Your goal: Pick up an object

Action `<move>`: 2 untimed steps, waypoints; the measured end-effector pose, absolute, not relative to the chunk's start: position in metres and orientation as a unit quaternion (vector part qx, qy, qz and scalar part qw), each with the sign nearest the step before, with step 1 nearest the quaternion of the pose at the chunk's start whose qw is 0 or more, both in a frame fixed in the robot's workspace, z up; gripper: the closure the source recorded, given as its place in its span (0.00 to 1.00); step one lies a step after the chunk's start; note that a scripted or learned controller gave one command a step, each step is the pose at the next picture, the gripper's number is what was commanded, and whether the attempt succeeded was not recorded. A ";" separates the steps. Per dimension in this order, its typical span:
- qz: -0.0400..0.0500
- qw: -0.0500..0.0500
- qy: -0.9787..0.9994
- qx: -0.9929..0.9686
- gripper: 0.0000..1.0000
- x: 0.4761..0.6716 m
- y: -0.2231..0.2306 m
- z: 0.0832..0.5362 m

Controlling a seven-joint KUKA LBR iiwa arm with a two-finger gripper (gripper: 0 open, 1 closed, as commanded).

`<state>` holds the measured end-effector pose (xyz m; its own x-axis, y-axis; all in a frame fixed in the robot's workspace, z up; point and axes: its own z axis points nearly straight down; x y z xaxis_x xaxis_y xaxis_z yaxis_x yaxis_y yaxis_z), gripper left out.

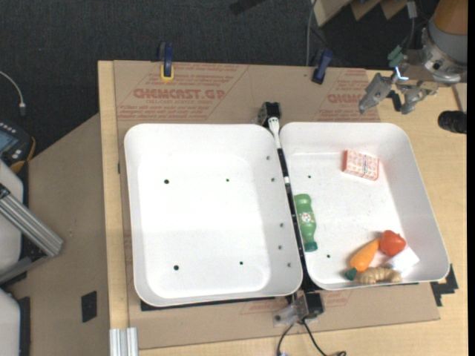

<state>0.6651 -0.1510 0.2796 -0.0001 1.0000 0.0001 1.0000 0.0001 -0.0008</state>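
All objects well below open jaws.

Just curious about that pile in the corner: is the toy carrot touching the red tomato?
Touching. The camera view shows the carrot's orange tip pressed against the tomato's lower left side, no white bin between them.

Bright, even overhead light falls on the bench; the two white bins come close to washing out, with soft shadows under their near rims. Focus is slightly soft throughout, and the dark floor shows grain
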 end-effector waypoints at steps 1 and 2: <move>0.000 0.000 -0.707 -0.707 0.00 0.647 -0.160 0.302; 0.002 0.003 -0.707 -0.707 0.00 0.595 -0.106 0.352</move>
<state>0.5948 -0.1060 0.3521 -0.0008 1.0000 0.0011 1.0000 0.0008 -0.0062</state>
